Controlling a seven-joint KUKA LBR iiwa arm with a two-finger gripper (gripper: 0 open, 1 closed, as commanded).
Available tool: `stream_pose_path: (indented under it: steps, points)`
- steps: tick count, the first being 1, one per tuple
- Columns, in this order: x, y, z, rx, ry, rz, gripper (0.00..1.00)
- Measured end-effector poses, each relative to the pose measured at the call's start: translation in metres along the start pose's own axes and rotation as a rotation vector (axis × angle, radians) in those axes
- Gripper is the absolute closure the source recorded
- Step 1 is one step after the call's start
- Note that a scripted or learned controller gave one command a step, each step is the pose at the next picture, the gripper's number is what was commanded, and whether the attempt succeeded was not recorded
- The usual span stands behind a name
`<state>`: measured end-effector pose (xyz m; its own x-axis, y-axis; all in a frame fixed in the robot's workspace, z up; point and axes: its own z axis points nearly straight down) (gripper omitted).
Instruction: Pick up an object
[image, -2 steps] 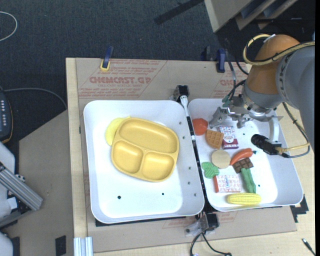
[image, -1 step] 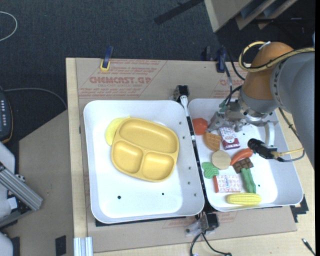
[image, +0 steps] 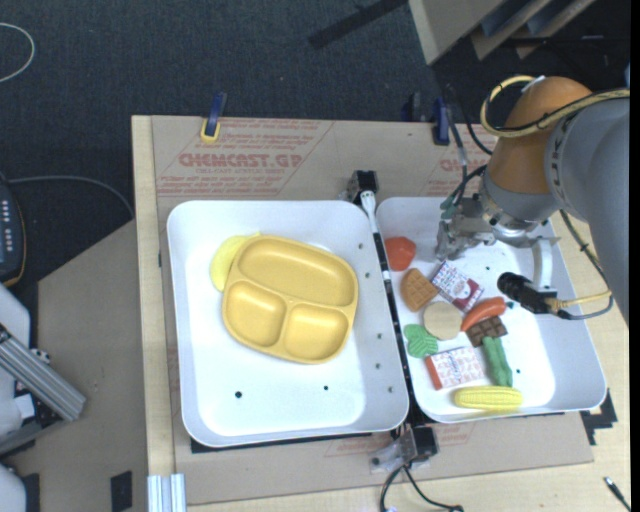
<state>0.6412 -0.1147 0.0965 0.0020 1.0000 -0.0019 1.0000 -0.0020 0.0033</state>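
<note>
Table (image: 150, 300) carries two white bins side by side. Left bin (image: 200, 380): yellow divided tray (image: 290, 298) lying over a yellow plate (image: 225, 260). Right bin (image: 575, 370): red piece (image: 401, 251), waffle (image: 418, 289), round cracker (image: 441, 321), green leaf (image: 420, 343), two red-white packets (image: 456, 284), bacon strip (image: 484, 312), green stalk (image: 497, 360), corn cob (image: 487, 398) near the front. Pincer (image: 455, 240) hangs low over the right bin's back part, just above a packet; can't tell whether it's open or closed, nothing seen gripped.

"CHEMCAST GP" in red, cardboard sheet (image: 250, 150)
</note>
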Motion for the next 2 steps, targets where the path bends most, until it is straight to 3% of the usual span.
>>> stream_pose_path:
  steps: [2]
  points:
    - [0.003,0.004,-0.114,-0.005,0.0,-0.003,1.0]
